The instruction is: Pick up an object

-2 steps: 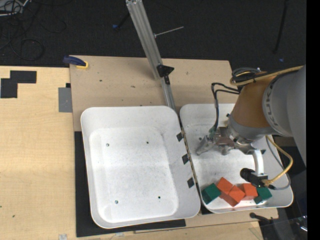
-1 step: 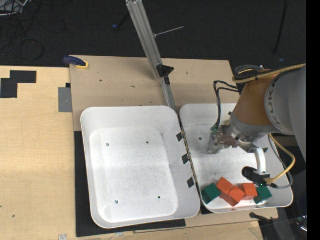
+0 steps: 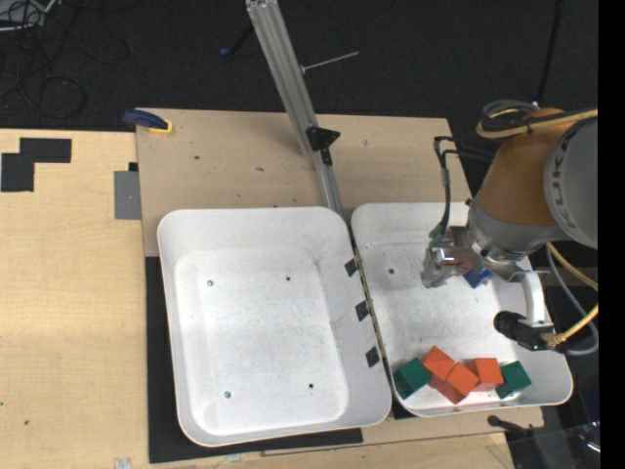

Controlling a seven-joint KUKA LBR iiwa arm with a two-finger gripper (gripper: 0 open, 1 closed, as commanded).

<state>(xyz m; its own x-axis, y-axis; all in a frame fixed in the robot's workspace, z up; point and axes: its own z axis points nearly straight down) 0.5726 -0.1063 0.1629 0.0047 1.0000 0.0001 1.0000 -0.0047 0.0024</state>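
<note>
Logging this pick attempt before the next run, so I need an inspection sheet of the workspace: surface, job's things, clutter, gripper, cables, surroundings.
Surface: wooden bench bearing a left white bin and a right white bin, side by side.
Job's things: orange blocks and green blocks bunched at the right bin's near edge; a small blue piece beside the gripper.
Clutter: a blue and yellow clamp at the bench's far left corner.
Gripper: gripper low over the right bin, apart from the bunched blocks; finger state unclear.
Cables: cable loops on the arm; dark cords on the floor.
Surroundings: slanted aluminium rail, black floor.
</note>
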